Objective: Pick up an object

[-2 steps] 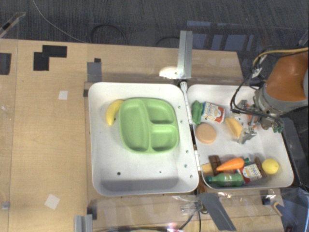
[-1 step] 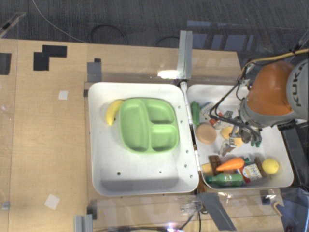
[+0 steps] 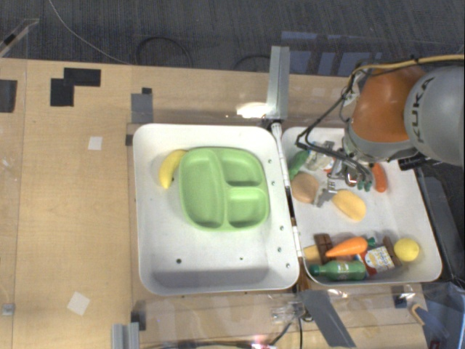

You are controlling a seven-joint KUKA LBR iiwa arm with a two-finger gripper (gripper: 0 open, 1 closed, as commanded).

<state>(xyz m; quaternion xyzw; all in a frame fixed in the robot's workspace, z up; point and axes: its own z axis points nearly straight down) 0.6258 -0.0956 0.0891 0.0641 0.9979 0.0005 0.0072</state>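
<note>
Metal glints at the gripper point(image 3: 333, 187), which is seen low over the right bin point(image 3: 429, 217), under the grey arm point(image 3: 429, 115) with its orange band; whether it is open or closed cannot be told from this view, and nothing can be made out held in it. Two things are judged the likeliest targets. A tan block point(image 3: 305, 189) lies just to its left, toward the wall between the bins, and a yellow potato-like piece point(image 3: 349, 206) lies just below and right of it, its long axis slanting from upper left to lower right. Which of the two lies nearer cannot be settled. One orange-red piece point(image 3: 378, 178) is seen to the right and one green item point(image 3: 298, 162) to the upper left. Along the near wall are counted one carrot point(image 3: 346, 248), one green bottle point(image 3: 338, 270), one small carton point(image 3: 378, 258) and one lemon point(image 3: 407, 250). In the left bin point(image 3: 156, 260) are found one green divided plate point(image 3: 221, 187) and one banana point(image 3: 170, 168), which touches the plate's left edge.
</note>
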